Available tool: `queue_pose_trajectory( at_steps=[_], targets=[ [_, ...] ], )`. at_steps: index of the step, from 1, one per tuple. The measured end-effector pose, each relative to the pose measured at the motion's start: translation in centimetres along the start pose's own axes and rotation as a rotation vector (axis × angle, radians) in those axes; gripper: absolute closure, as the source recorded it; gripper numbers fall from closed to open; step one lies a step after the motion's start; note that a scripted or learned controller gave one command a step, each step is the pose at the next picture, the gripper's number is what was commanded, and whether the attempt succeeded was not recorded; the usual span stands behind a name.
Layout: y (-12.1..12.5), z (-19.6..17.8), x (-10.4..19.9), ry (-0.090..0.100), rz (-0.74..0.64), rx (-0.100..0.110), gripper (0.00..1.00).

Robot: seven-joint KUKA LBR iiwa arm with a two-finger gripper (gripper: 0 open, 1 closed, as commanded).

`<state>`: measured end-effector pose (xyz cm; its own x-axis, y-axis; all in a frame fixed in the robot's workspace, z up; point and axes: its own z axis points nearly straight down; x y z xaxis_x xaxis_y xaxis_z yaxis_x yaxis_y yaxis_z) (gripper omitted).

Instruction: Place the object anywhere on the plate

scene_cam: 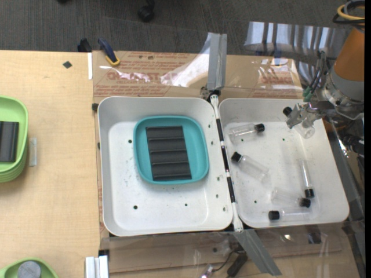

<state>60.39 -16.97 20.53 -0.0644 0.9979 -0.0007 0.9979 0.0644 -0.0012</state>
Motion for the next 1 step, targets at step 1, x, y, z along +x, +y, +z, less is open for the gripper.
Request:
queue_pose_trajectory(
  at_steps=[1],
  targets=[
    [0.0, 0.0, 0.0, 0.0, 0.0, 0.0, 0.0]
  ],
)
